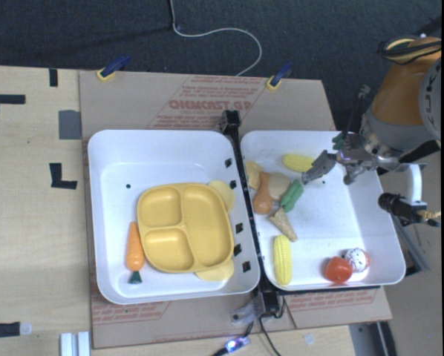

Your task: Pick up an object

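Left bin: we see a shallow white plastic bin (107, 154) bearing a glossy yellow three-compartment plastic tray (185, 225); a smooth orange toy carrot with green tip (134, 249) lies at the tray's 9 o'clock.

Right bin: a matching white bin (370, 221) holds moulded plastic toy foods.

Near the divider: a rounded orange piece (263, 202), a slim green pod shape (292, 193) and a tan cone (284, 225) lie clustered, touching.

Other foods: a ribbed yellow corn cob (282, 259) lies at the bin's 7 o'clock; a yellow banana-like piece (298, 162) at 11 o'clock; a red ball (338, 270) touches a white patterned ball (356, 259) at 5 o'clock.

Gripper: the dark metal two-finger gripper (318, 167) hangs just beside the banana-like piece, at its 3 o'clock; we cannot tell its state.
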`<state>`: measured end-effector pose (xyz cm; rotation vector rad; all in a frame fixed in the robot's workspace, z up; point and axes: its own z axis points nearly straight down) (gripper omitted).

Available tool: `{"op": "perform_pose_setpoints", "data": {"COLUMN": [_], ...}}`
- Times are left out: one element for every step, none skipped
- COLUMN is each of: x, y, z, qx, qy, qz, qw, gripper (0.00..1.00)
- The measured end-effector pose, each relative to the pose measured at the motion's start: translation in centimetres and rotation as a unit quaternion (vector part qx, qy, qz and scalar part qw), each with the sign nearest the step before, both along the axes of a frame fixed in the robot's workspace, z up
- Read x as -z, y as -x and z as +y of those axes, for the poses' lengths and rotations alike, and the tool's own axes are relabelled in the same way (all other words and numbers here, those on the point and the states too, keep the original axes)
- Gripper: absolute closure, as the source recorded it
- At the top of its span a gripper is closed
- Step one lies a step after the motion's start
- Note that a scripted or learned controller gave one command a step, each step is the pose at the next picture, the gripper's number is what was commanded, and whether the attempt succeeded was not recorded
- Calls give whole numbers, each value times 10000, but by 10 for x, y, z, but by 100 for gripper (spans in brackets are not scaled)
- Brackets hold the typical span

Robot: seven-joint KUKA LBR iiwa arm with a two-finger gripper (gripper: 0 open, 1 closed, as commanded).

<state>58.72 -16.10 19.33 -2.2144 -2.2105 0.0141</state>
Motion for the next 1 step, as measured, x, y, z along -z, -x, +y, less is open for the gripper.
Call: {"op": "perform_pose_setpoints", "data": {"x": [-8], "y": [-3], "z": [0], "qx": [-16], "qy": [11], "qz": [-67], "qw": [10000], "gripper": [0]}}
